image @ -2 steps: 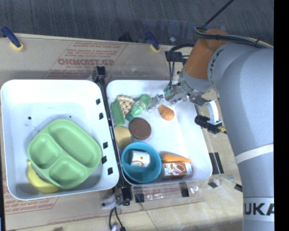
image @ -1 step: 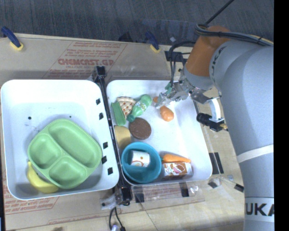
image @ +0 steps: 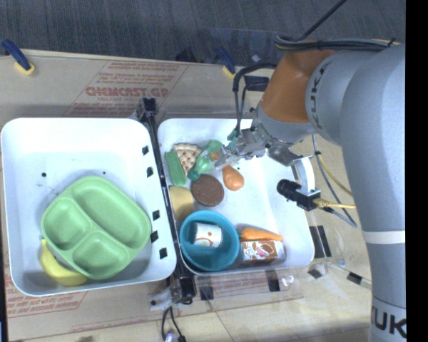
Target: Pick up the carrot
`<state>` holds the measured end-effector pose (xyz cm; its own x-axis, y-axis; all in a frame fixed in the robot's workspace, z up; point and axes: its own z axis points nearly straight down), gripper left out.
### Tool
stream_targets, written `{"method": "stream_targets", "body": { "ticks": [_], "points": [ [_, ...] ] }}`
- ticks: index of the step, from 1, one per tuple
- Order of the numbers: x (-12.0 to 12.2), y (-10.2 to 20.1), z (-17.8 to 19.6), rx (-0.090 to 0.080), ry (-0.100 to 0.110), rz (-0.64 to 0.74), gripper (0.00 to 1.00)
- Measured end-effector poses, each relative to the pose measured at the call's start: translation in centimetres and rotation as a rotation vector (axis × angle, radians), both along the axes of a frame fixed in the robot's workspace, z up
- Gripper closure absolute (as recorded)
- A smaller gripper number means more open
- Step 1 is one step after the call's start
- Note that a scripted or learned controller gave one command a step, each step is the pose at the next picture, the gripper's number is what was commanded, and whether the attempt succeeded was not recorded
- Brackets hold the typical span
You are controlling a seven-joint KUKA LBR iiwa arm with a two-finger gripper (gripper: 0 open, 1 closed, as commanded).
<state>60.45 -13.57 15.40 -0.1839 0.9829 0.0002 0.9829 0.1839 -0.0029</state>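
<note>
The carrot [image: 261,234] is a short orange piece lying near the front right of the right bin [image: 285,212], resting along the top edge of a small printed packet [image: 261,251]. My gripper [image: 233,150] hangs over the back middle of the same bin, well behind the carrot. It sits just above a green leafy toy [image: 213,152] and an orange oval toy [image: 233,179]. The wrist hides how the gripper stands, and nothing shows held in it.
The right bin also holds a waffle piece [image: 186,153], a green stick [image: 176,167], a brown disc [image: 207,189], a yellow piece [image: 178,201] and a blue bowl [image: 208,244] with a white cup in it. A green divided plate [image: 96,226] lies in the left bin.
</note>
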Motion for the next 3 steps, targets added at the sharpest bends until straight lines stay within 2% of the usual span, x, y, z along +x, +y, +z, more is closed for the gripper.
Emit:
{"method": "stream_targets", "body": {
  "ticks": [1, 2, 3],
  "points": [
    [-5.6, 3.8, -0.8, 0.0, 0.012, -0.3, 1.0],
    [-0.3, 11.0, 3.8, -0.001, 0.006, -0.661, 1.0],
    [1.0, 18.2, 9.3, -0.005, 0.007, -1.117, 1.0]
  ]
}}
